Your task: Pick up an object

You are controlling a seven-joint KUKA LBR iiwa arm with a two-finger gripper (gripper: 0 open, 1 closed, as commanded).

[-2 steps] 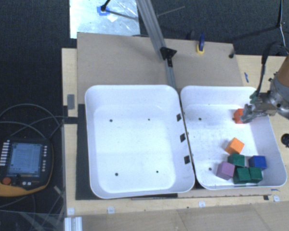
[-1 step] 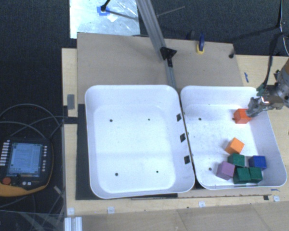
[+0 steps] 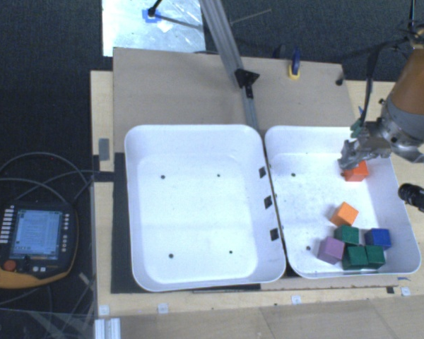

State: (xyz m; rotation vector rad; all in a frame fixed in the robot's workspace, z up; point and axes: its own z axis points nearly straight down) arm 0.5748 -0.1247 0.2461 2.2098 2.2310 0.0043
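Dark carpet was seen round a pale bench, on which two shallow white bins were set side by side. The right bin was entered by the grey arm from the right, its orange band noted above the wrist. The pincer was found low over the far right part of that bin, directly above a red-orange block. The block's top edge was covered by the fingertips; whether it was gripped, or merely overlapped from above, could not be told from this slanted view, and the pincer's state is recorded as undetermined.

Nearer the camera than the pincer, and well apart from it, a cluster of blocks was observed at the bin's near right corner. An orange block was placed closest to the pincer. Below it a green block was noted, with a blue block just beside it on the right and a purple block on its left. Two further green blocks were seen at the near wall, touching the others.

Far to the pincer's left, the left bin was noted. Beyond it, at the bench's left edge, a teach pendant with a lit screen was recorded on the floor among loose cables.
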